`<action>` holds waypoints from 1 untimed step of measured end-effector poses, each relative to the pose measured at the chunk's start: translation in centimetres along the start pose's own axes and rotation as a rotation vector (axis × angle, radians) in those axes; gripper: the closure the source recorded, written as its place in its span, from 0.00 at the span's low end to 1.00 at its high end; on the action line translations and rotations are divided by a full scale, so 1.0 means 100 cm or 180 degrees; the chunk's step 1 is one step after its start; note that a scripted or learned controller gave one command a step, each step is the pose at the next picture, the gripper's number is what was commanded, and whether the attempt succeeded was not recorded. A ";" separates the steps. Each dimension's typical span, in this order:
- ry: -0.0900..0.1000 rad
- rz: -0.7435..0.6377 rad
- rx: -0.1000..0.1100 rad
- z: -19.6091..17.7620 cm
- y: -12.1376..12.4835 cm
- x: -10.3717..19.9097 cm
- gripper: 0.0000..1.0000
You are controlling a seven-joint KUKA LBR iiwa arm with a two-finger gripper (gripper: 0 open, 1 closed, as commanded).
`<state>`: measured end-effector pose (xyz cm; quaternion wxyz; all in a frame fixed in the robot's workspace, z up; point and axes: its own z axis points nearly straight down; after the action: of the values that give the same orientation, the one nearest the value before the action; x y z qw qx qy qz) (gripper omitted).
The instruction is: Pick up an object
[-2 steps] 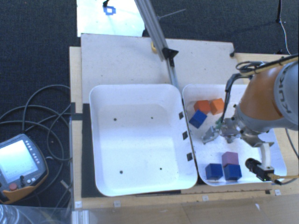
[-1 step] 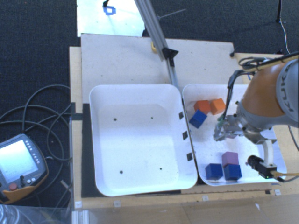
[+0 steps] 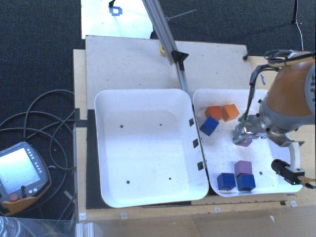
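Note:
My gripper [image 3: 243, 134] hangs low in the right bin [image 3: 224, 93], near its middle, on the grey arm with the orange band [image 3: 291, 90]. A small mauve block [image 3: 245, 141] shows right under the gripper tip, partly hidden by it. Two orange blocks [image 3: 214, 113] [image 3: 230, 112] lie side by side to the upper left of the gripper, with a blue block [image 3: 209, 126] just below them. Near the bin's front wall sit a purple block [image 3: 243, 168] and two blue blocks [image 3: 226, 180] [image 3: 246, 182].
The left bin [image 3: 143, 96] adjoins the right one, with black clips along the shared wall [image 3: 196, 143]. A slanted metal pole [image 3: 160, 21] ends at the back between the bins. A teach pendant [image 3: 19, 174] and cables lie on the floor at left.

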<state>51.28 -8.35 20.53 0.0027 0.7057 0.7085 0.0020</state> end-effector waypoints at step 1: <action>-0.0001 -0.0001 -0.0004 -0.045 0.002 0.000 1.00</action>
<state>51.50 -8.39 25.06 0.0032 0.7055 0.7087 0.0023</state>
